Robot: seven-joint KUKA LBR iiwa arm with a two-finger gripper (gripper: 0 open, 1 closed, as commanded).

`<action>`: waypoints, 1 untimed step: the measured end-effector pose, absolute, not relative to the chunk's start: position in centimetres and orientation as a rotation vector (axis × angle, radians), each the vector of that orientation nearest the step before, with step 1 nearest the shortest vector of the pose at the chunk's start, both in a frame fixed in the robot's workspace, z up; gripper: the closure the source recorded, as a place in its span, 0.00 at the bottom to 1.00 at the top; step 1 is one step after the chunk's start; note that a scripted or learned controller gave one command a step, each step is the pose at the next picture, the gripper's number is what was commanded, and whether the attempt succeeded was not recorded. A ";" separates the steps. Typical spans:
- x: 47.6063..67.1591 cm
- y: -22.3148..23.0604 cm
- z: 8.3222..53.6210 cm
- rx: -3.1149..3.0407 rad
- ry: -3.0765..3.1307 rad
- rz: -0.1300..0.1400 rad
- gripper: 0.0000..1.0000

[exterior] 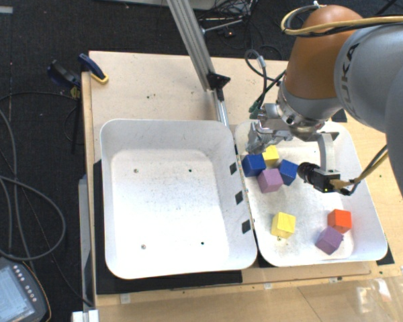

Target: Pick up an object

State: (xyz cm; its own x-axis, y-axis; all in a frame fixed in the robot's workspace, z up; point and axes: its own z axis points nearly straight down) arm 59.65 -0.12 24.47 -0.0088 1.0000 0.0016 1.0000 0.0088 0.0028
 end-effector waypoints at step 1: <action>60.9 4.8 23.9 2.213 2.230 0.003 1.00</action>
